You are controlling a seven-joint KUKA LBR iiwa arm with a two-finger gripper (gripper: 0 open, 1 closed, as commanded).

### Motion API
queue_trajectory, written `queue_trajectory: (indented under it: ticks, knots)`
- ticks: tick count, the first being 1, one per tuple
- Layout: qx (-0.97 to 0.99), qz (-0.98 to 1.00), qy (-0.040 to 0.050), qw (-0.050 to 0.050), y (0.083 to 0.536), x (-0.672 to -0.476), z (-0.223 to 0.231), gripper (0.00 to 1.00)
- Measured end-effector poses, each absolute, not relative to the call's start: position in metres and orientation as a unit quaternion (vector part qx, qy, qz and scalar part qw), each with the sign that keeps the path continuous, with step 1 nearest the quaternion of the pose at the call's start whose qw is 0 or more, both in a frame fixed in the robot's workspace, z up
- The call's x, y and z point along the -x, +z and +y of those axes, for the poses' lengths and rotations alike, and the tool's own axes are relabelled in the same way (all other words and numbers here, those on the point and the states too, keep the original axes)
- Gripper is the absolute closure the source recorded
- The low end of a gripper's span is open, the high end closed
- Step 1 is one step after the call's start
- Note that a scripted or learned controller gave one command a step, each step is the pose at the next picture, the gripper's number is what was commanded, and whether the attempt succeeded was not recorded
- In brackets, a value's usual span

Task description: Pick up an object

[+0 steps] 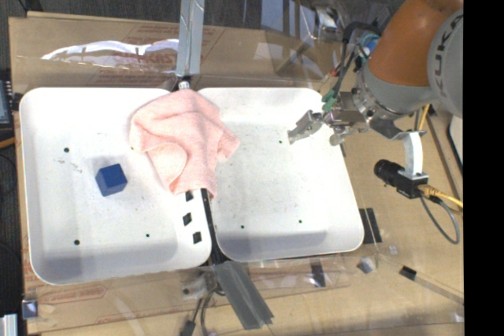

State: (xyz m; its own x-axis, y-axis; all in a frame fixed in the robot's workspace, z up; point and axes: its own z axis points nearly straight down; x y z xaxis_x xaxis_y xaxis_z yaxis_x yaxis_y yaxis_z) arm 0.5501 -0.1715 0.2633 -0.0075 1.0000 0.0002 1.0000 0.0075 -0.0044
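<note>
Part of a word — "UK" — shows on the arm's grey casing; nothing else is legible.

Pink cloth hides bin divider, arm cut off rt.

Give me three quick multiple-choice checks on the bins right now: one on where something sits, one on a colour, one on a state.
1. Where does the small blue cube sit?
A. In the left shallow white bin
B. In the right shallow white bin
C. On the brown bench

2. What colour is the crumpled cloth?
A. Green
B. Pink
C. Black

3. How does the cloth lie?
A. Folded flat in the right bin's middle
B. Hanging from the gripper
C. Draped over the divide between the two bins

Answers: 1 A, the cube rests on the left bin's floor. 2 B, the fabric is pale pink. 3 C, it spans both rims, while the two-finger gripper is over the right bin, apart from it.
</note>
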Motion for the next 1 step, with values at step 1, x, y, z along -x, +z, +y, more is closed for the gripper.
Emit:
queue_trajectory:
  ticks: [1]
  knots:
    - [0.739, -0.674, 0.0013, 0.000, 0.2625, -0.5719, -0.2096, 0.00]
